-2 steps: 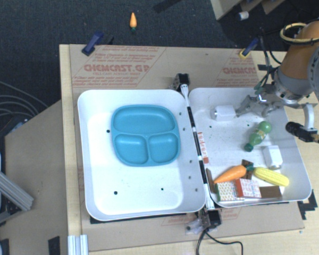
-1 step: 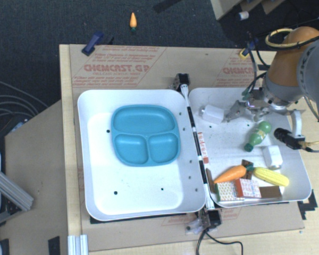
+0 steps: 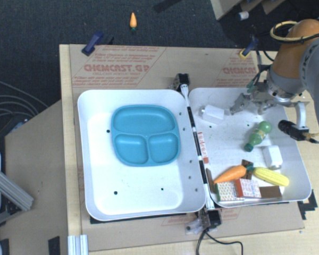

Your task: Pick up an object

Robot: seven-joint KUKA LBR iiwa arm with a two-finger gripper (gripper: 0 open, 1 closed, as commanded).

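Blue divided tray (image 3: 145, 134) sits in the left bin (image 3: 90, 142); out on the dark floor lies a small orange thing (image 3: 133, 20), maybe a toy carrot.

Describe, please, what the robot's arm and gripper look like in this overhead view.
The arm is grey with a rounded orange band above the wrist. A yellowish cable loops beside the band. Below the grey wrist, the gripper is a light metallic piece with thin splayed struts. A black fitting sticks out below the arm, near a slim white bracket.
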